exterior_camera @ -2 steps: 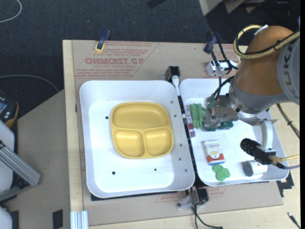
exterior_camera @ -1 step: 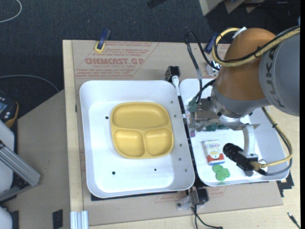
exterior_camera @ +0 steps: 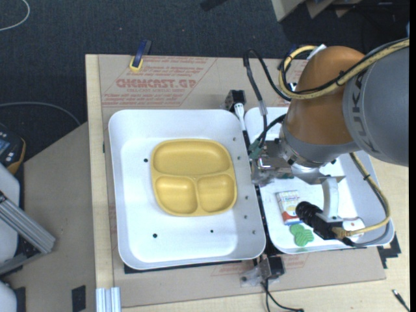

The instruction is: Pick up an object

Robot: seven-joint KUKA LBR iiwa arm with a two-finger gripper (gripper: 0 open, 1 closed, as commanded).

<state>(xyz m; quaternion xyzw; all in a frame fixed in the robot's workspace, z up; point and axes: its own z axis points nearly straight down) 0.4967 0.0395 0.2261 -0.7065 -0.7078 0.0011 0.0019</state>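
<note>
Camera view looks down on my cardboard-topped bench point(exterior_camera: 162, 77), dark carpet around it. Nearest, in the right bin point(exterior_camera: 354, 187), a small green toy point(exterior_camera: 301, 235) lies just beside a white-and-red packet point(exterior_camera: 288, 205). A yellow three-compartment plate point(exterior_camera: 194, 176) fills the middle of the left bin point(exterior_camera: 123, 174). My arm point(exterior_camera: 325, 103) bends over the right bin, with my gripper point(exterior_camera: 266, 166) low by its left wall. I cannot tell whether it is spread or closed.

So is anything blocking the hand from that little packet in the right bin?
Nothing visible does. The hand hangs over the right bin's inner side, and the packet lies on bare floor just nearer the camera, beside a green piece. The arm hides what lies directly beneath it.
</note>
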